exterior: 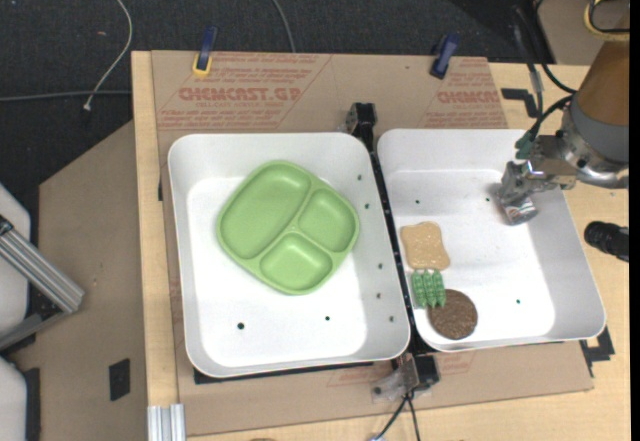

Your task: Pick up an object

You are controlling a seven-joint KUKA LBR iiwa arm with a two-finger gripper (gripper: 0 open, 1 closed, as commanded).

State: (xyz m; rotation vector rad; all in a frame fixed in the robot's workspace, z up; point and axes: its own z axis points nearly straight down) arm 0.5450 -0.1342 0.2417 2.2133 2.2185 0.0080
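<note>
In the right bin three small things lie near its left wall: a tan slice of bread, a small green ridged piece below it, and a round brown patty at the front. My gripper hangs over the upper right part of this bin, well to the right of and behind the bread. I see nothing between its fingers.
The left bin holds a light green divided plate with three compartments. Black clamps sit at the seam between the bins, at the back and the front. Blue clips hold the cardboard base.
</note>
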